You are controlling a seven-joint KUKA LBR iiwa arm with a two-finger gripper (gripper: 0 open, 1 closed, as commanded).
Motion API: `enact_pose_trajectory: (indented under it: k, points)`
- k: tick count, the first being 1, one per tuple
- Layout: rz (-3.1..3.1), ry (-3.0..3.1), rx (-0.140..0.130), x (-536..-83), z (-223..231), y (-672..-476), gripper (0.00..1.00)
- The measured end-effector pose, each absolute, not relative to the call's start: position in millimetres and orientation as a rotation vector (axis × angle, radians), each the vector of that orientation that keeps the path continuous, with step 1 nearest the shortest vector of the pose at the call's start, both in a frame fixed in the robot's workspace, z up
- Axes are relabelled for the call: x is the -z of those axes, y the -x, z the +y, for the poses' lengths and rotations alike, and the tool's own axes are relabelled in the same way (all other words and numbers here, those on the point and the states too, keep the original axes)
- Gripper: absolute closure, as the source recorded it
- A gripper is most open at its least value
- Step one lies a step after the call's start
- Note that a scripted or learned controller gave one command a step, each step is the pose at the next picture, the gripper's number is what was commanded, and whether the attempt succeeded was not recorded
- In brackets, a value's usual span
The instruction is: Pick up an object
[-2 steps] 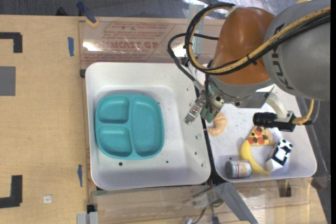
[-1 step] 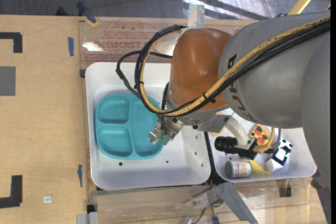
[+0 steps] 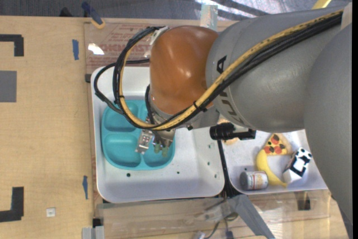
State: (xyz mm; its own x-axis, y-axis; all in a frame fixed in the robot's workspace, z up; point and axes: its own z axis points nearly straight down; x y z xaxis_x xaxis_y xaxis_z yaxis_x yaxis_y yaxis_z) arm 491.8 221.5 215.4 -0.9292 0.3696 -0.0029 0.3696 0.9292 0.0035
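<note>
The end effector [image 3: 150,141] hangs low over the teal divided tray [image 3: 120,140] in the left bin [image 3: 168,187]; whether it is clenched or released I cannot tell. The tray looks light, stiff and slick, best pinched at a rim or divider. In the right bin [image 3: 316,183] lie a banana [image 3: 265,168], pizza slice [image 3: 276,145] and small can [image 3: 254,179].

Partly hidden dark letters on the grey arm [image 3: 263,64], one resembling "A"; otherwise nothing legible.
</note>
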Motion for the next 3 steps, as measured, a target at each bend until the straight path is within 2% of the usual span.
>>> enact_pose_trajectory:
  k: [1, 2, 3]
  points:
    - [3.077, -0.586, -0.01, -227, 223, -493.1, 1.0]
    - [3.127, 0.203, -0.006, -240, 226, -480.5, 1.0]
    - [2.974, 0.99, -0.004, -225, 226, -494.8, 1.0]
